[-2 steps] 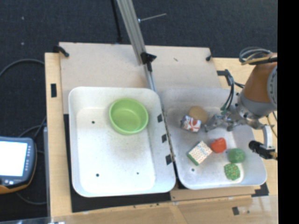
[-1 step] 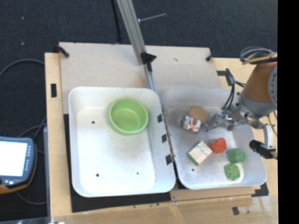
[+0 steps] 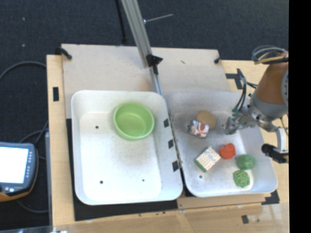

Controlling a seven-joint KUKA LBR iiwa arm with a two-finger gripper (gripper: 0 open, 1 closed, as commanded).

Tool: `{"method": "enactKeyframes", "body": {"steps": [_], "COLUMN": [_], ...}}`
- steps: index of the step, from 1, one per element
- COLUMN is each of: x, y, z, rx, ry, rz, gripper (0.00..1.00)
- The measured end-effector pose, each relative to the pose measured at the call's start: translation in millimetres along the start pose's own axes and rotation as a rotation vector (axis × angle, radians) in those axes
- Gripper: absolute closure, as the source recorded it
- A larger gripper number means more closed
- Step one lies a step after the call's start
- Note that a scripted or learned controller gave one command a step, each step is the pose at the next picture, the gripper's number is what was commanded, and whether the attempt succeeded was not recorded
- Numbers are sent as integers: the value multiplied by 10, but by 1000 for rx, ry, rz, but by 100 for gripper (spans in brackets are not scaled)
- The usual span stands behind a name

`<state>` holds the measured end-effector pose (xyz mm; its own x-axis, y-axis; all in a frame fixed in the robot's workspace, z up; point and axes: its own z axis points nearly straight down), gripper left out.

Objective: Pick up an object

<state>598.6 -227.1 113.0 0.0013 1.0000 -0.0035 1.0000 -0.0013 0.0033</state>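
Dark carpet surrounds a pale wooden bench [image 3: 112, 67] carrying two shallow white plastic bins. The left bin [image 3: 121, 178] holds a round green bowl [image 3: 134, 121]. The right bin [image 3: 262, 178] holds a patterned box [image 3: 208, 158], a tan ball [image 3: 206, 117], a crumpled wrapper [image 3: 198, 128], a red ball [image 3: 227, 151] and two knobbly green lumps [image 3: 245, 161] [image 3: 241, 178]. The gripper [image 3: 232, 126] hangs over this bin, right of the tan ball; whether its fingers are apart, I cannot tell.

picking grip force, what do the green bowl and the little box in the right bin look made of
Green bowl: probably plastic, with an even lime colour and a smooth, slightly glossy wall. Little box: seemingly printed cardboard, with flat faces, sharp edges and a green side, though the print is too small to read.
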Motion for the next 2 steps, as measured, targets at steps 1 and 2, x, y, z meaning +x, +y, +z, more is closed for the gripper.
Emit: {"method": "enactKeyframes", "body": {"steps": [1,2], "x": [78,115], "y": [3,-62], "z": [-587,-1157], "rx": [-4,-5], "ry": [1,1], "rz": [-5,-5], "gripper": [100,100]}}
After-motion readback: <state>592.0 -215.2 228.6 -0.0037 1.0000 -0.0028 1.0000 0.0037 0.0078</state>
